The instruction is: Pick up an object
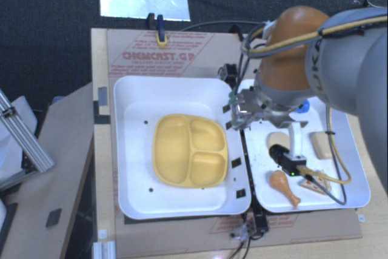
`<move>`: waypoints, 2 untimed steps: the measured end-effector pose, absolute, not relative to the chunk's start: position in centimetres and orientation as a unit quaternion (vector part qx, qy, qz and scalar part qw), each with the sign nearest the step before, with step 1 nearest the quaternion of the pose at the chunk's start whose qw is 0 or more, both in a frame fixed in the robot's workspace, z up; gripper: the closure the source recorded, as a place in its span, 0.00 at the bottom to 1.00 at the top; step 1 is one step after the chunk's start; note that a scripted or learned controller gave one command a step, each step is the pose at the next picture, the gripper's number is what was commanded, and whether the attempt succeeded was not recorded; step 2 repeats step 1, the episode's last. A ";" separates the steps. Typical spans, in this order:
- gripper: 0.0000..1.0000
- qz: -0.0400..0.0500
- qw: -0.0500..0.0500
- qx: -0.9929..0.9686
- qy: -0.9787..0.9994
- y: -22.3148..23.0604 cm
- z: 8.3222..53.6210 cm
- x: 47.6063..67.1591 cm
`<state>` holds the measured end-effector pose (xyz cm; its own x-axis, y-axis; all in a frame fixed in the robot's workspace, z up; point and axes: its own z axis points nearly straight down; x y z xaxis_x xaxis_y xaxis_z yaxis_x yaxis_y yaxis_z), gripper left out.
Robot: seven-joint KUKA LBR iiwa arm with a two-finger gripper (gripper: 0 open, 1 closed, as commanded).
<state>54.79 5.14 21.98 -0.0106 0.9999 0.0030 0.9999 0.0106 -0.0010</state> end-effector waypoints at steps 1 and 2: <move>1.00 -0.001 0.001 -0.703 -0.711 11.0 21.8 53.9; 1.00 -0.001 0.001 -0.703 -0.711 11.0 21.8 53.9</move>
